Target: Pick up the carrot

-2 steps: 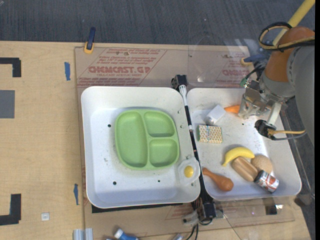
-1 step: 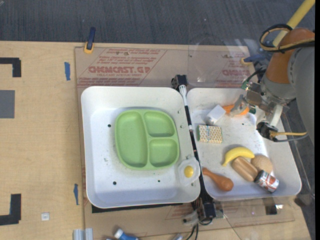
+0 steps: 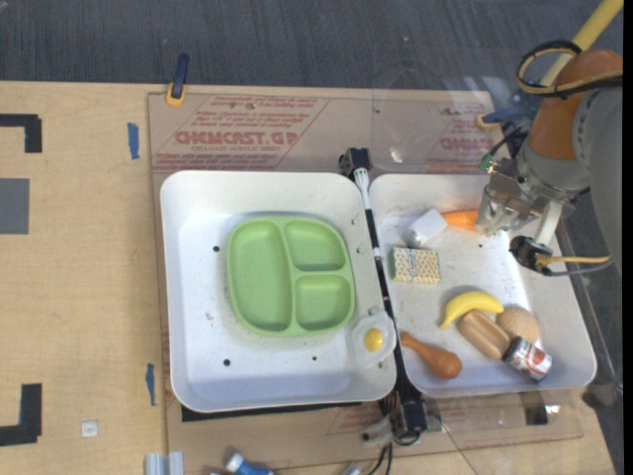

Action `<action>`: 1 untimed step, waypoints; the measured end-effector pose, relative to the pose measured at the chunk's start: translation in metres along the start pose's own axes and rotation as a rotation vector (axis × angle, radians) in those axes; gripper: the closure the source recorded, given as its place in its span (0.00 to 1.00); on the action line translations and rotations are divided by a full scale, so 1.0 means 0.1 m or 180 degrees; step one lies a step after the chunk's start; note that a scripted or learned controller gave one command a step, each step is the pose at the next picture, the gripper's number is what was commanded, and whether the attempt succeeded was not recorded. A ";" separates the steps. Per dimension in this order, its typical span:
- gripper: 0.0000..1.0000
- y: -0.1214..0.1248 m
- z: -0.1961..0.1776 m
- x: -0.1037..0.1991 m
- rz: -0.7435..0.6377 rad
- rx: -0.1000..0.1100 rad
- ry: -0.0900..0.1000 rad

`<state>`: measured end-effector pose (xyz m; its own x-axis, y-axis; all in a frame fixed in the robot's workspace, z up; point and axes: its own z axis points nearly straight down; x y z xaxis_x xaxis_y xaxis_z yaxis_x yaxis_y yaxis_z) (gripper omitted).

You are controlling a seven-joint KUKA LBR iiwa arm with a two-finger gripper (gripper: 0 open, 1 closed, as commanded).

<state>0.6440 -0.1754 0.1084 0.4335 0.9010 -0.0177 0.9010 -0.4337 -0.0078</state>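
The carrot (image 3: 460, 220) lies just left of the gripper (image 3: 499, 221), whose grip state I cannot tell

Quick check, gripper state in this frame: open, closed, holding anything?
Gripper: cannot be told whether open or closed. It sits right beside the carrot in the right bin; no carrot visibly between its fingers.
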 end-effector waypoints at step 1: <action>1.00 -1.21 0.19 -0.18 -0.0084 -0.0030 0.0065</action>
<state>0.5264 -0.1396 0.0904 0.4098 0.9122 0.0029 0.9122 -0.4098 0.0016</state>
